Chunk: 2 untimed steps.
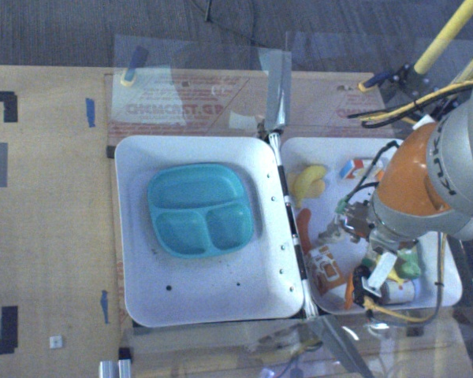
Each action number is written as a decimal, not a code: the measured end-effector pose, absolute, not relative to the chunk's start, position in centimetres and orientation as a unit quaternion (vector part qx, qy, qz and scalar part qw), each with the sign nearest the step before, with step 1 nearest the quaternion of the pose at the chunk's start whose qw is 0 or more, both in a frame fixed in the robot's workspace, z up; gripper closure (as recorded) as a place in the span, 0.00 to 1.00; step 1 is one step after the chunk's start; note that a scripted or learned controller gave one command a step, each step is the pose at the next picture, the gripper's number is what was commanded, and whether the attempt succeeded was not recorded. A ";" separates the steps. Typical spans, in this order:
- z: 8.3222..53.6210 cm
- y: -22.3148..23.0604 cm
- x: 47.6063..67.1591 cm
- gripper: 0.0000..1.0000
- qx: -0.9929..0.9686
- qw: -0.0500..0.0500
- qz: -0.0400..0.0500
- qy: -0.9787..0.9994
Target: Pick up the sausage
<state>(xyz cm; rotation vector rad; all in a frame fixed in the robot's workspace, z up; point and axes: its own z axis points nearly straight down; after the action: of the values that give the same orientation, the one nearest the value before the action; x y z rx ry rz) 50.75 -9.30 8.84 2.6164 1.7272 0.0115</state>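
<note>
I have the gripper low in the right bin, but the wrist and cabling hide how it is set, so I cannot tell its state, and I see nothing held; the sausage, a slim red-orange piece, lies just to the gripper's left, pressed along the bin's left wall beside the divider; that position is my main worry, since a descent there could strike the wall or rim and glance off, or nudge the sausage flatter against the wall; the yellow banana sits just beyond the sausage's far end, and an orange-and-white toy lies close to its near end, so a slightly off closure might catch either; the green item under the wrist could also be dragged; the left bin with its teal divided plate is well clear.
</note>
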 end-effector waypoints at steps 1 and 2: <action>9.8 -9.6 50.7 1.00 0.836 0.005 0.003 0.548; 9.8 -9.6 50.7 0.00 0.836 0.004 0.003 0.548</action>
<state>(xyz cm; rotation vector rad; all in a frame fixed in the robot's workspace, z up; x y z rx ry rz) 50.75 -9.61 9.84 2.6195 1.7181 0.0108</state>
